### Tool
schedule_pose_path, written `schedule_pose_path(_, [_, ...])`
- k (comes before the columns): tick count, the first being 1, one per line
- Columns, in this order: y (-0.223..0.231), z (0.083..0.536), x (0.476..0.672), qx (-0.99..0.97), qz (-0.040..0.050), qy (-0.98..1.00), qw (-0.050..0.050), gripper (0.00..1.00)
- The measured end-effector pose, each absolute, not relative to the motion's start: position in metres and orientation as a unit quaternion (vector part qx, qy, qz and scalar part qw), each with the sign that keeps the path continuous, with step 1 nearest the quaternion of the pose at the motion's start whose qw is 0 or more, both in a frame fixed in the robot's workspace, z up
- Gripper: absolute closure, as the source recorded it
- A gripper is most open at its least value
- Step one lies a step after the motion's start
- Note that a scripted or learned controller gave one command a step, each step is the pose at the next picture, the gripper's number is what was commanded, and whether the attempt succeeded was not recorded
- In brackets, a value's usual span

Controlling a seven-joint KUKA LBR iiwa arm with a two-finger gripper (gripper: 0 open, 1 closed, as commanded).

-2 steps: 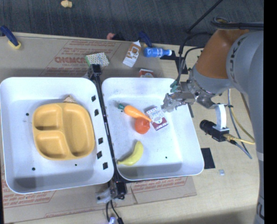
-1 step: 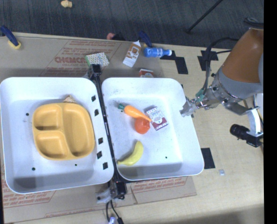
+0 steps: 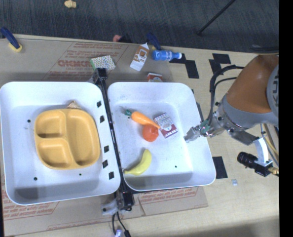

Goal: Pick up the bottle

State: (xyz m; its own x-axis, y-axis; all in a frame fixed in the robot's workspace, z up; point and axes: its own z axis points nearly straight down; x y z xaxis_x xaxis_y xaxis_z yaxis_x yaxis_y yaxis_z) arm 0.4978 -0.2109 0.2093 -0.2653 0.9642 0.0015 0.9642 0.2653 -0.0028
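camera view, slanting down over both bins: judged to be the approach step, with no grasp made yet. found the gripper [image 3: 193, 134] low at the right wall of the right bin [image 3: 201, 169], just over its rim, at the end of the grey arm [image 3: 250, 100] reaching in from the right. could not tell whether released or clenched, being too small and blurred at that spot. found the bottle [image 3: 165, 56], blue with a paler cap end, lying on its side on the bench [image 3: 225, 206], outside both bins, just beyond the right bin's far rim and near a small carton [image 3: 140, 57]. lay well apart from the gripper, up and a little left of it in the view, with the bin's far right corner between. noted a carrot [image 3: 141, 117], a banana [image 3: 140, 163] and a small packet [image 3: 165, 124] inside the right bin, none of them wanted. judged the next move to call for lifting clear of the bin wall, travelling over the far rim to above the bottle, turning to close across its narrow width, then descending to the bench.
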Motion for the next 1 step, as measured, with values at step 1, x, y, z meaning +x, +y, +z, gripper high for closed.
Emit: schedule_pose_path(1, [-0.2106,0.1496,0.4760,-0.615,0.0006,-0.789,0.002,1.00])
